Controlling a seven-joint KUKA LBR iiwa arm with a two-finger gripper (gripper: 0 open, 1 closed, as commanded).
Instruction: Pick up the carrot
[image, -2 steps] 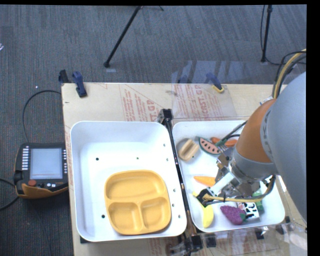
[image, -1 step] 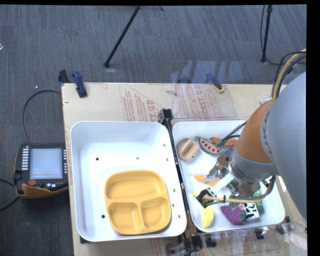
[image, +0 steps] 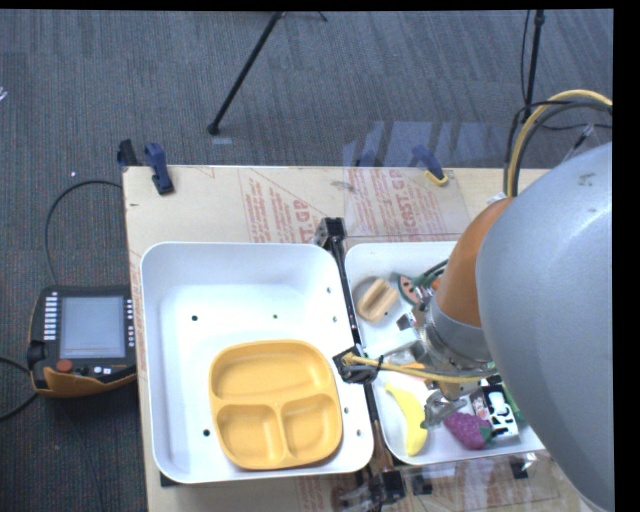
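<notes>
My grey arm with its orange band (image: 462, 285) reaches in from the right and covers most of the right bin (image: 362, 262). The gripper (image: 437, 408) hangs low over the front of that bin, just right of a yellow banana (image: 407, 418) and left of a purple bunch of grapes (image: 467, 429). The wrist above hides how its jaws stand. A thin yellowish rod (image: 392, 367) runs from the wrist towards the divider between the bins. Much of the right bin's floor is hidden under the arm.
A tan bread-like piece (image: 376, 298) and a watermelon slice (image: 409, 289) lie at the back of the right bin. A black-and-white box (image: 497, 411) sits at its front right. The left bin (image: 190, 290) holds a yellow divided plate (image: 275, 403).
</notes>
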